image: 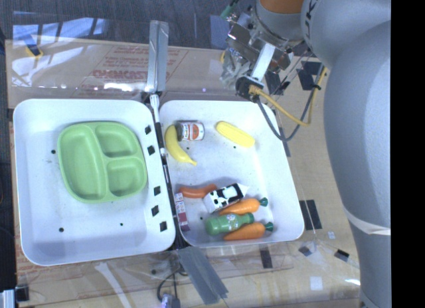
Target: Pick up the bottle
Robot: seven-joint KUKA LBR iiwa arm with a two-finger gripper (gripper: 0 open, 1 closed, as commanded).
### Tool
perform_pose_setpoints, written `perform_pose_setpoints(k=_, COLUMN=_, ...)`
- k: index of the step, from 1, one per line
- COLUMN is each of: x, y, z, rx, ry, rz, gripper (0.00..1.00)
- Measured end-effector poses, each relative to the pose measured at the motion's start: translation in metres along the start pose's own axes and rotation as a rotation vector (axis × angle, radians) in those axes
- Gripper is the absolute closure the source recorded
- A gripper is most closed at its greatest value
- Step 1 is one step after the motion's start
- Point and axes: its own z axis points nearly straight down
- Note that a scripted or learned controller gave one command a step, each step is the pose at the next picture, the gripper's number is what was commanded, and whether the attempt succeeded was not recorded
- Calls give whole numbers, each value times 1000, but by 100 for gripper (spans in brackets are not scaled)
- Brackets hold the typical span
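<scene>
- Camera view puts the gripper [237,74] above the right bin's [282,160] far rim — whether it is open, I cannot tell.
- Best approach: descend straight over the bottle [229,224], avoiding the carrots [242,206] flanking it.
- Green bottle lies flat near the bin's front edge.

The grey arm fills the right side, its orange band at the top just right of and above the gripper [234,77], which hangs at the upper middle with yellow and black cables looping off to its right and below it.
</scene>
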Motion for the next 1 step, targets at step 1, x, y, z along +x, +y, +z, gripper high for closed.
perform_pose_setpoints(k=1, x=-34, y=23, z=-116, rx=-12, ry=6, rz=-79, gripper=100)
